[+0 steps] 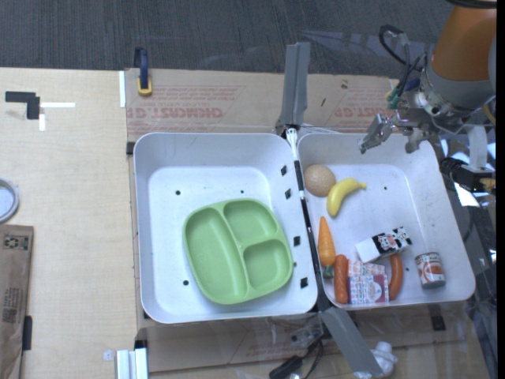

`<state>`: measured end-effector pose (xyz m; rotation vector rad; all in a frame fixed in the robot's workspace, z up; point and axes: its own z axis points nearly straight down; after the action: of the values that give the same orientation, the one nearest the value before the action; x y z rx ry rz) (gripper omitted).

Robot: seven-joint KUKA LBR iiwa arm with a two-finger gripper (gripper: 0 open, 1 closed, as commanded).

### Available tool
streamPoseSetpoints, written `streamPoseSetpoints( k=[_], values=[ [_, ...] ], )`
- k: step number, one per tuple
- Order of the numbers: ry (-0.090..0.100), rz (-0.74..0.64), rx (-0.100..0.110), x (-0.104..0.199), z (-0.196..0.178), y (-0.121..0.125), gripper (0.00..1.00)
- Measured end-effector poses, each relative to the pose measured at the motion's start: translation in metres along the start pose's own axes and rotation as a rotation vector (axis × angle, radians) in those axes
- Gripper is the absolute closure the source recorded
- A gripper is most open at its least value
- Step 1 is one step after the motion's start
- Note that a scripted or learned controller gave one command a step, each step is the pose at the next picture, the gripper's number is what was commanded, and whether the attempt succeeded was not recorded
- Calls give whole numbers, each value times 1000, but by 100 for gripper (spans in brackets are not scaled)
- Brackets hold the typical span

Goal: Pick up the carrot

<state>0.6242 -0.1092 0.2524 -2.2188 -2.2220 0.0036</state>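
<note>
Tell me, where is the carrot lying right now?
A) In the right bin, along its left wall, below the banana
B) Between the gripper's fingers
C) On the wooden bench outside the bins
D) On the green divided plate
A: the carrot lies in the right bin against its left wall, just below the banana, apart from the green divided plate in the left bin and far from the gripper.
</note>
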Motion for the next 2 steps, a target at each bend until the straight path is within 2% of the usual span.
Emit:
streamPoseSetpoints(
  k=[1, 2],
  values=[
    [0, -178, -2, 17, 161, -13, 0],
    [1, -334, -2, 5, 161, -75, 0]
  ],
)
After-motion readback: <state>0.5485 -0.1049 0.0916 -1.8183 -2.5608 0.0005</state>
